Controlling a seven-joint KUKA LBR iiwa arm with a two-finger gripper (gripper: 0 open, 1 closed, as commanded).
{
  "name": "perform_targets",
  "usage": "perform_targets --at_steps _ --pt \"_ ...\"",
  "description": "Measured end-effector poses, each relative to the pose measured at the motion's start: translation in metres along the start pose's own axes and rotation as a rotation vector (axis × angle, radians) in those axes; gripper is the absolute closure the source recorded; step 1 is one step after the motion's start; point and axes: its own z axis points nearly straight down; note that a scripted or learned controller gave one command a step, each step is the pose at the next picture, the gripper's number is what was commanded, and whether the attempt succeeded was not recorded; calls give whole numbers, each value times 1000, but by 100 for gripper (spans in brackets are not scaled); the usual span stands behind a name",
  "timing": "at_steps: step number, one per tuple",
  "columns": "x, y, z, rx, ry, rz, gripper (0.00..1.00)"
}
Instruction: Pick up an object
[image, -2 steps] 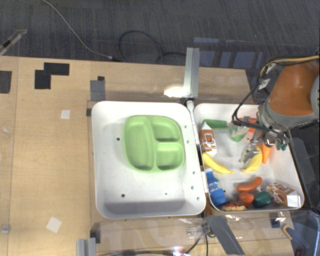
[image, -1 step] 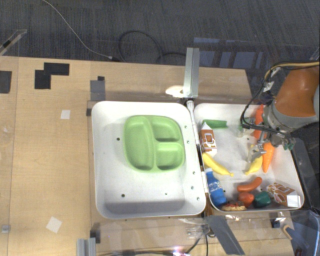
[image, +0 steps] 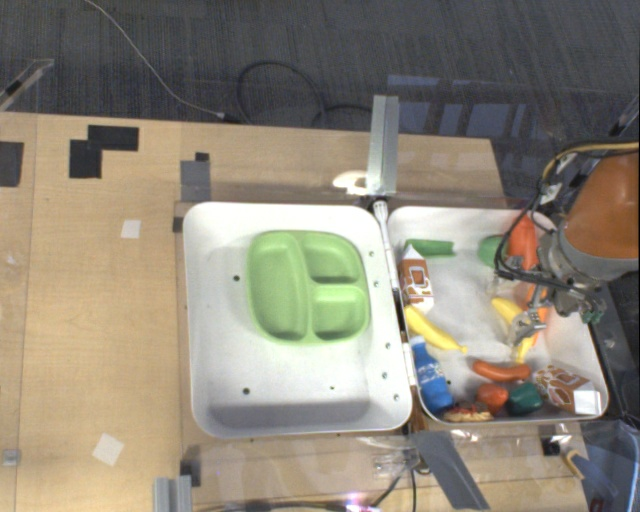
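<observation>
The hand (image: 530, 318) hangs low in the right white plastic bin (image: 462, 285), fingers hidden. A red sausage (image: 502, 370) lies just below it, a yellow banana (image: 433, 331) to its left, a green divided tray (image: 305, 286) farther left.

Pale wooden worktop (image: 90, 330) filling most of the view, dark grey carpeted floor (image: 300, 50) along the twelve o'clock edge, thin cable (image: 150, 70) trailing over the carpet, black square markers (image: 100, 150) toward ten o'clock, metal bracket (image: 384, 140) upright near centre top, soft even light
</observation>
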Motion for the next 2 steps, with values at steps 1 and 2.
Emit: perform_targets --at_steps 1,2 --pt "12 48 -2 1 -5 -177 0" --pt "53 39 -3 2 -6 -151 0"
